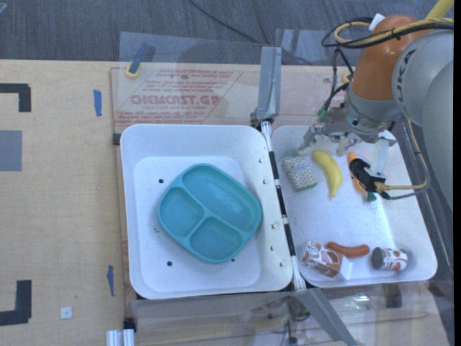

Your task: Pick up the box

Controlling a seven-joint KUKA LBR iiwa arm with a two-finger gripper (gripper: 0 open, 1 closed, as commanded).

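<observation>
The box (322,258) is a small brown and white carton lying near the front edge of the right bin (410,229), touching the left end of a sausage (348,250). My gripper (328,141) hangs at the back of that bin, just above the top end of a banana (330,171) and far from the box. Its fingers stand open with nothing held between them.
A speckled green sponge (299,172) lies left of the banana. A small can (390,259) rests at the front right of the right bin. The left bin (144,150) holds a teal divided plate (209,212). The rims of both bins meet in the middle.
</observation>
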